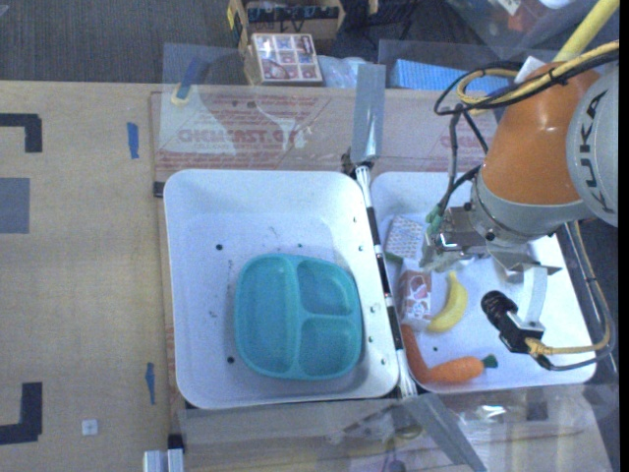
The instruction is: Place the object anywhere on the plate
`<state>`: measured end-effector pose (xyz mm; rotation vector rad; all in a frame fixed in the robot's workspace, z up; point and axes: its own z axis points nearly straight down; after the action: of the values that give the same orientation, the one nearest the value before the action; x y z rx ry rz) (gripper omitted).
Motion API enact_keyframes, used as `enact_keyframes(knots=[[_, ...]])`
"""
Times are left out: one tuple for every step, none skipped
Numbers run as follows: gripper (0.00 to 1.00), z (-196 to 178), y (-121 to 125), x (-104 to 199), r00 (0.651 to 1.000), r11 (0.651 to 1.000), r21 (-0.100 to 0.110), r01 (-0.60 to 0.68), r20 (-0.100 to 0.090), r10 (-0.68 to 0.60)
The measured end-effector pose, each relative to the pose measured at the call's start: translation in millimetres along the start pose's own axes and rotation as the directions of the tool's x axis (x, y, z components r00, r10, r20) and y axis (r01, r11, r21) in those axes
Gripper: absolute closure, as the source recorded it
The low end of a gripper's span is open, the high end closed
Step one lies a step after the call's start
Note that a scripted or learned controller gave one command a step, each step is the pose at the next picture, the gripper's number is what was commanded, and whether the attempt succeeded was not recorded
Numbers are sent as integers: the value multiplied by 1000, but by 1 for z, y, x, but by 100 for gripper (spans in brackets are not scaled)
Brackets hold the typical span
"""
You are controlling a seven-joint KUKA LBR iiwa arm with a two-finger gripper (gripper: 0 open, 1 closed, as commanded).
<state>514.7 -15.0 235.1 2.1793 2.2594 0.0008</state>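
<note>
Glossy teal 3-compartment plate [297, 317] in left bin [197, 214]; curved banana [452, 303], carrot [454, 370] right; fingers' state unclear.

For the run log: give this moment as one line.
arm: over right bin | gripper: near banana | plate: left bin, bare | carrot: right bin

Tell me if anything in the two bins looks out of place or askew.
Nothing stands out. The teal plate lies flat in the left bin; the banana, carrot and small packets lie loose in the right bin.
</note>
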Motion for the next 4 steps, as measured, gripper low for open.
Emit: enact_keyframes(knots=[[100, -25, -26, 54, 932, 932, 3, -363, 1, 363], [100, 36, -33, 102, 786, 786, 9, -618, 4, 618], [100, -8, -30, 168, 817, 817, 4, -576, 2, 576], [100, 100, -30, 190, 543, 543, 7, -840, 7, 840]])
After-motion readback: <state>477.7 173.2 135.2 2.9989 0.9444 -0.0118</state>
